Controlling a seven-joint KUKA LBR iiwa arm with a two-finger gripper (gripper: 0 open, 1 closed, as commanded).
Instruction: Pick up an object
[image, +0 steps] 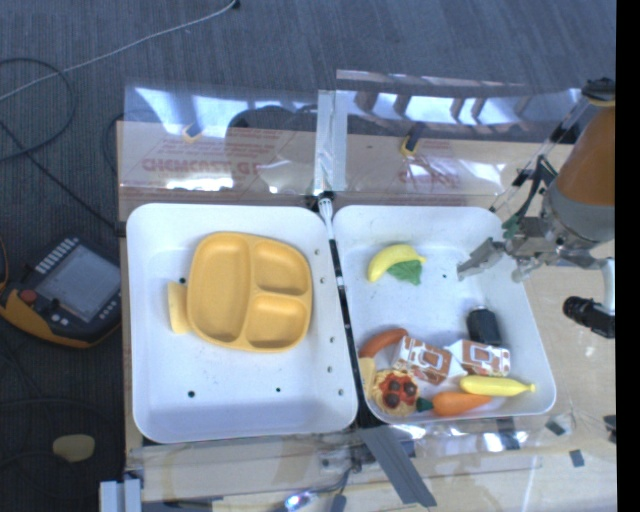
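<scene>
The left bin (150, 400) carries a yellow divided plate (248, 291), well apart from the arm and not the likely target. In the right bin (445, 222), going left to right, a toy banana with a green leaf (394, 264) lies near the upper middle. Along the front edge lie a red sausage (382, 341), a small pizza (394, 389), two wrapped snack bars (450, 360), a carrot (458, 403) and a yellow corn-like piece (494, 385). A black object (484, 325) sits alone just above that cluster.

The tool (500, 256) hangs over the bin's right part, its fingers spread apart with nothing between them. The black object is probably the nearest candidate: it lies just below the tool in the view, towards the front, its long axis running roughly front to back. The banana lies farther to the left.
</scene>
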